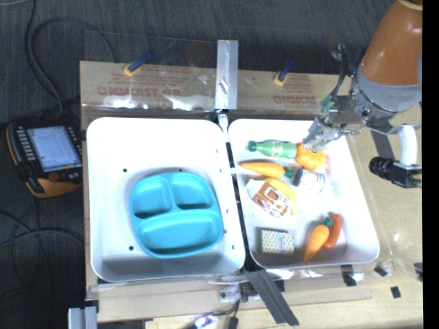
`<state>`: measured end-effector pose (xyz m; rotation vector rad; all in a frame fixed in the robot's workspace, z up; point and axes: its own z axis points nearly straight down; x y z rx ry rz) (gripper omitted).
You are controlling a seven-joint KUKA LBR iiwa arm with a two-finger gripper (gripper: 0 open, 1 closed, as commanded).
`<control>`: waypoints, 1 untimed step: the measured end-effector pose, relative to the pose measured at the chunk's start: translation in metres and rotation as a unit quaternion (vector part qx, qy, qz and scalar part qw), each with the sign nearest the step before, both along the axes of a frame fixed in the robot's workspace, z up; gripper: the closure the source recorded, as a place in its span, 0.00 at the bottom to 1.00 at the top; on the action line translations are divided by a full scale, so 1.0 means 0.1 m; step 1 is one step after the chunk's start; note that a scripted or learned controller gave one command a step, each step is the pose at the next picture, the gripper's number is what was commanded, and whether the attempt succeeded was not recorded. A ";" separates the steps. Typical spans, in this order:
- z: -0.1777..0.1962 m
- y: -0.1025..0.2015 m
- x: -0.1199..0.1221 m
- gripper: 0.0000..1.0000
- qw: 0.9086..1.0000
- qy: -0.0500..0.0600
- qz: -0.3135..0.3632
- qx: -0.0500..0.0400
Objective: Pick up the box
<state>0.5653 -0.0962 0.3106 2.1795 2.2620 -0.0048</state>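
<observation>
An orange-and-white printed box (pixel 272 199) lies tilted in the middle of the right bin (pixel 363 211). A smaller flat box with a speckled green face (pixel 276 240) lies near that bin's front wall. My gripper (pixel 317 137) hangs over the bin's back right part, just above a round orange fruit (pixel 312 159) and beside the cap end of a green bottle (pixel 273 147). It is well apart from both boxes, up and to the right of them. I see nothing held in it.
An orange carrot-like piece (pixel 262 168) and a yellow piece (pixel 287 189) lie by the printed box. Two carrots (pixel 322 236) rest at the front right. The left bin (pixel 110 204) holds a blue divided tray (pixel 177 213). A teach pendant (pixel 44 153) sits on the floor at left.
</observation>
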 end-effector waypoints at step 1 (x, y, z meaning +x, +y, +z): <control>1.24 -0.30 -0.43 1.00 1.000 -0.001 -0.010 -0.001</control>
